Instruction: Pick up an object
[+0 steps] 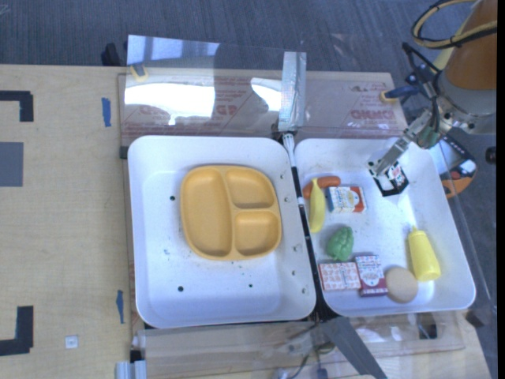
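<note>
Left bin [150, 235]: held a yellow divided tray [230, 211].
Right bin [451, 235]: held a banana [316, 205], green broccoli [341, 243], yellow bottle [423, 253], egg [401, 284] and small cartons [353, 275].
Gripper [387, 172]: hovered over the right bin's far part, above the items, nothing visibly between its fingers.

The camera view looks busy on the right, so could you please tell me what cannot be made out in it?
- Tool: too small and blurred in the camera view to tell how it is set.
- Small packets in the right bin: print too small to read.
- Arm: cut off by the right edge.
- Clear panel behind the bins: glare hides what lies under it.
</note>
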Available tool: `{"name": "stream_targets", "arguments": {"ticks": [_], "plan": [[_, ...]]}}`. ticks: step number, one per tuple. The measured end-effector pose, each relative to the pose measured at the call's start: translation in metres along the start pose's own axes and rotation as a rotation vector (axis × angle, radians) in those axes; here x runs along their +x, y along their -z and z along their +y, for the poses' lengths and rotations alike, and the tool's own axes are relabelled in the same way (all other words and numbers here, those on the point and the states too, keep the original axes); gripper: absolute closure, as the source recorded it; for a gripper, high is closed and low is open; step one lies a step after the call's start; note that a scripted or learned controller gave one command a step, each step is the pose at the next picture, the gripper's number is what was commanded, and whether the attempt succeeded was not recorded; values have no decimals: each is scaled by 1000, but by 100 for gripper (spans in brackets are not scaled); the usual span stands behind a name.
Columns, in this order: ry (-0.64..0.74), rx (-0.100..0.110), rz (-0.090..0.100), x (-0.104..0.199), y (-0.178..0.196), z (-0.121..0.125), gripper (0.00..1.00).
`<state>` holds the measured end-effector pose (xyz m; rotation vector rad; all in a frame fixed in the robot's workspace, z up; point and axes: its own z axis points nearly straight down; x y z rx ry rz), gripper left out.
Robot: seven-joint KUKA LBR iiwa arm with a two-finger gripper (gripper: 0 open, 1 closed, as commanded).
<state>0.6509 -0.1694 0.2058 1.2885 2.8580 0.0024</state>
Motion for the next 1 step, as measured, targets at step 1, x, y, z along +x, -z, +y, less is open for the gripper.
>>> {"name": "stream_targets", "arguments": {"ticks": [1], "plan": [[-36,-7,-4,49,81,50,0]]}}
